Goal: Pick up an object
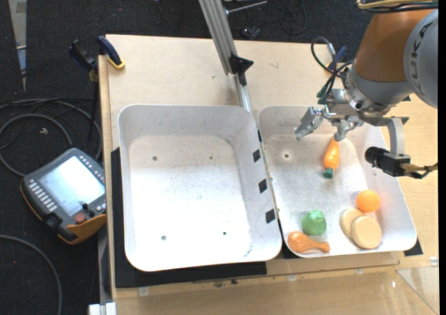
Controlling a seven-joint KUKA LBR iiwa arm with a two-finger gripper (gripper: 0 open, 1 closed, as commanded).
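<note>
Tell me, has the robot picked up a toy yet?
Not yet. The pincer hangs open above the right bin with nothing between its fingers. It is just above the carrot, so reaching looks underway. The orange ball, green ball and the rest lie in the bin. Grabbing and lifting remain.

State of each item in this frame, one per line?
tool: open, holding nothing, above the right bin
carrot: lying in right bin, just below the tool
orange ball: resting near right wall
green ball: resting near front
left bin: sitting beside the right one
</note>
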